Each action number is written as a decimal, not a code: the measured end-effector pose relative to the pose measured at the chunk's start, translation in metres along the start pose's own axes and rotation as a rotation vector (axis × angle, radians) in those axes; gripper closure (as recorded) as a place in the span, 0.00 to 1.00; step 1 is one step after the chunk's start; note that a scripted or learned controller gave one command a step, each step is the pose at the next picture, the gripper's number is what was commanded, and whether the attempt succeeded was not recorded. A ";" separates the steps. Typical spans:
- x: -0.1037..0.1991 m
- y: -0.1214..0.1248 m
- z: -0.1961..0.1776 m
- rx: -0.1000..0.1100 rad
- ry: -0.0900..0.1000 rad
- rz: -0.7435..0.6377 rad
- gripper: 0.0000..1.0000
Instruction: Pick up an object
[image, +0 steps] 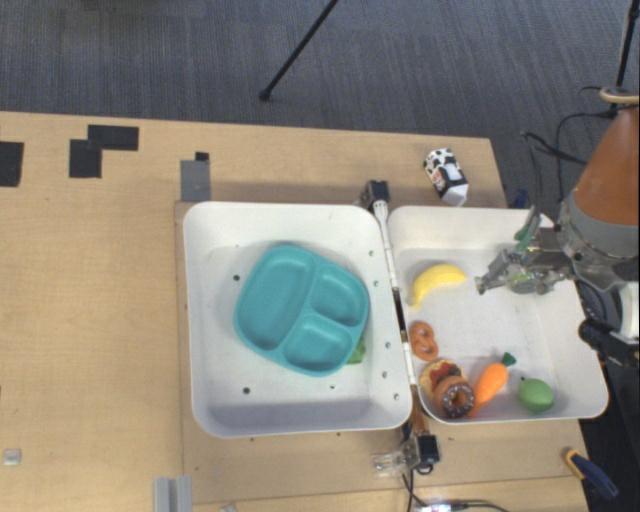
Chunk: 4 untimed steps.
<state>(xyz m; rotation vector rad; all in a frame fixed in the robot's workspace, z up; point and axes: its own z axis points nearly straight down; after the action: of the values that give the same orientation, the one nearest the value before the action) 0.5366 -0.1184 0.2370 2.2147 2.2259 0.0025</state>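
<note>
The right bin (560, 330) holds a yellow banana (438, 281), a brown pretzel (423, 340), a chocolate donut (456, 398), an orange carrot (491, 382) and a green fruit (537, 394). My gripper (505, 275) hangs over the upper middle of this bin, to the right of the banana and apart from it. I see nothing in its grasp. The orange band and grey wrist sit above it at the right edge.
A teal divided plate (303, 308) lies tilted in the left bin (215, 400), with a bit of something green (357, 351) under its right edge. A black-and-white carton (445, 175) stands on the bench behind the bins. Cables run at the far right.
</note>
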 end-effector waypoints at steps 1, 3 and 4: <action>-0.054 0.053 0.063 0.001 -0.001 0.162 0.00; -0.083 0.130 0.150 0.003 0.002 -0.097 0.00; -0.083 0.132 0.137 -0.006 -0.002 -0.102 1.00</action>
<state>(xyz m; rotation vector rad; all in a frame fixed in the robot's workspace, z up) 0.6697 -0.2004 0.1002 2.0944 2.3316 0.0065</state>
